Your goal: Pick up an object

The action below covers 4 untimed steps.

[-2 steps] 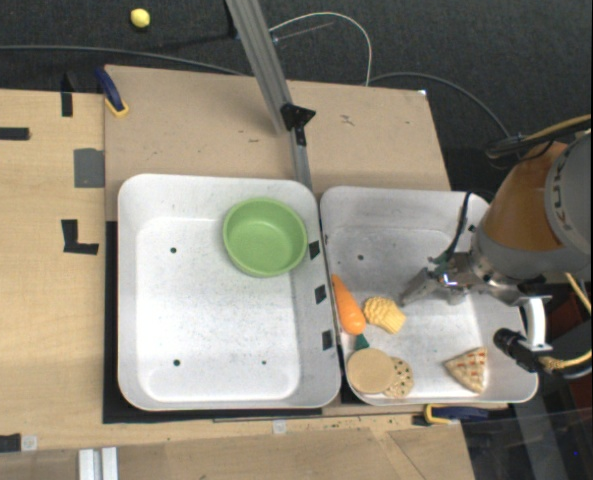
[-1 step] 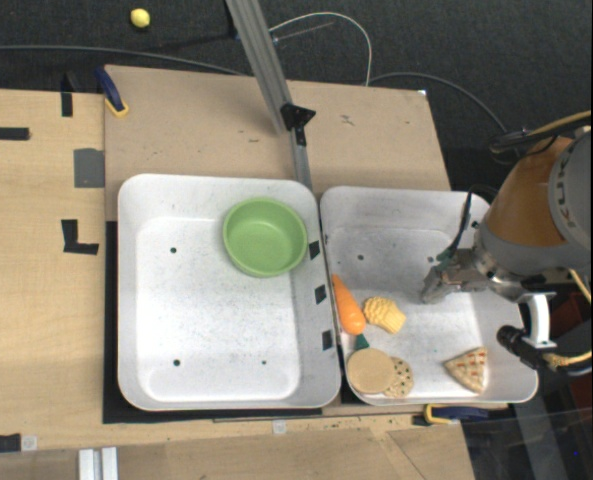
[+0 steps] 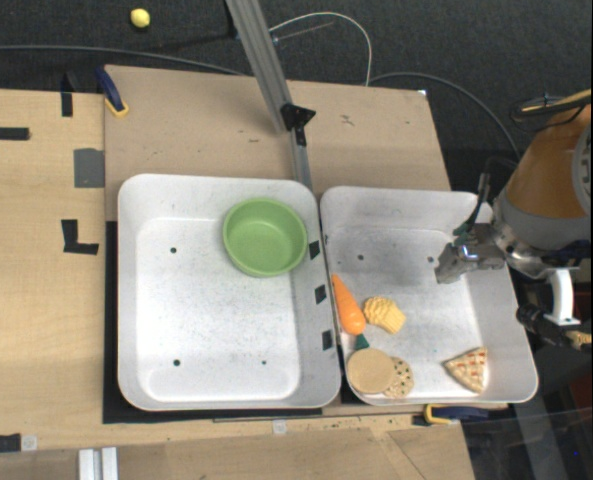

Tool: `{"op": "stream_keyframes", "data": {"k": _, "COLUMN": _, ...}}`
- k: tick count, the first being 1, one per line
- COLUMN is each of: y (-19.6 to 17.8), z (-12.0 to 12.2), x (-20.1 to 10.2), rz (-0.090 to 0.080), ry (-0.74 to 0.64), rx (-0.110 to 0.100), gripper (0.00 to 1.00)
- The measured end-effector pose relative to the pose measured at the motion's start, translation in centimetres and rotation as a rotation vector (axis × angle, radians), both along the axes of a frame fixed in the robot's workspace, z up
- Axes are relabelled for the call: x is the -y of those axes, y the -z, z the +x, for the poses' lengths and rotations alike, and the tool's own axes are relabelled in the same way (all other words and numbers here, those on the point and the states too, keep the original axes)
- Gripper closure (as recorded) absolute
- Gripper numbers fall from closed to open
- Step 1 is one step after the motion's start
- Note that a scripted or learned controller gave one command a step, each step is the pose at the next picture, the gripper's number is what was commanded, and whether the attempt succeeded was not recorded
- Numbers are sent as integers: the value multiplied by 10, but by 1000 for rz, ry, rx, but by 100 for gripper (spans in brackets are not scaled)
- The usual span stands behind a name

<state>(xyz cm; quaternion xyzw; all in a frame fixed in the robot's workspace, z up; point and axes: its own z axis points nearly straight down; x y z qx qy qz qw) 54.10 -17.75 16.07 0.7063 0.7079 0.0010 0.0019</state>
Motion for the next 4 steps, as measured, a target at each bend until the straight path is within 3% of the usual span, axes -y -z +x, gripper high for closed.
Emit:
{"op": "stream_keyframes", "data": {"k": 2, "y": -71, "z": 10, "x": 1, "rz": 1, "ry": 1, "rx": -3, "gripper": 100}}
{"op": "stream_keyframes", "data": {"k": 4, "y": -82, "z": 34, "x": -114, "rz": 4, "ry": -6, "rx": -5, "gripper": 100}}
